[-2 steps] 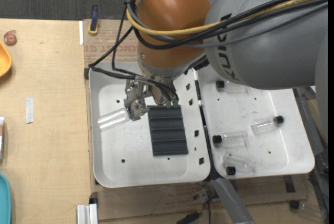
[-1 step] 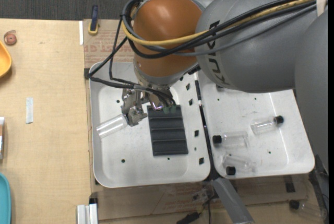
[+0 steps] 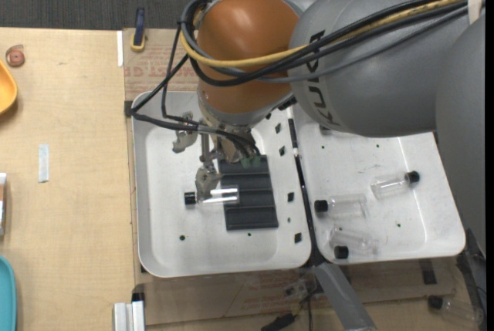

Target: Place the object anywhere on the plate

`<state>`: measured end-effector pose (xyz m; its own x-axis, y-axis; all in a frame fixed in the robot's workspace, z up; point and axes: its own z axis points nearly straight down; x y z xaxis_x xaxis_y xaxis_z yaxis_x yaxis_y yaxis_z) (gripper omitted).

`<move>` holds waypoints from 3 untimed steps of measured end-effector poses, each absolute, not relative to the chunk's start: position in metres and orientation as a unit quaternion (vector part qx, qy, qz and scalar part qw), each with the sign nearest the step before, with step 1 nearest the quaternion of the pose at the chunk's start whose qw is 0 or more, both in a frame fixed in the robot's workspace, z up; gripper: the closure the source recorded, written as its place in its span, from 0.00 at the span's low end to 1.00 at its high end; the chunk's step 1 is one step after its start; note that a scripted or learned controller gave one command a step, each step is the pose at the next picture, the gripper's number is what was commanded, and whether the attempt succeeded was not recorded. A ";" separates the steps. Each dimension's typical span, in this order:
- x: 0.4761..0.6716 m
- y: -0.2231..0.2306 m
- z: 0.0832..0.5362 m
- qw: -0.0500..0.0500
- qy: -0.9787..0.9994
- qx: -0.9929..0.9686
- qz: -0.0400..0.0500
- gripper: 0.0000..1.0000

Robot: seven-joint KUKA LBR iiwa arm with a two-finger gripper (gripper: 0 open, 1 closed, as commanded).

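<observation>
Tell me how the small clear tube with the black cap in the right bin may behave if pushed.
The tube looks round and lies on its side, so it would probably roll. It looks thin and see-through, so likely light, perhaps fragile. Its smooth surface may slip.

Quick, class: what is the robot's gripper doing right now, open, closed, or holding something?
Gripper: closed on a clear vial with a black cap, over the left bin.

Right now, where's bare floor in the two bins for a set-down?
Left bin: bare along the left wall and the front strip below the black ribbed block. Crowded mid-bin, where the gripper sits by a clear vial against the block. Right bin: bare at the back, beside the arm; the front holds clear vials.
</observation>
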<state>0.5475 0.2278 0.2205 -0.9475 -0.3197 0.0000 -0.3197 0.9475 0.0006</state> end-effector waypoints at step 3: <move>0.561 0.220 0.225 -0.001 -0.758 0.652 -0.001 1.00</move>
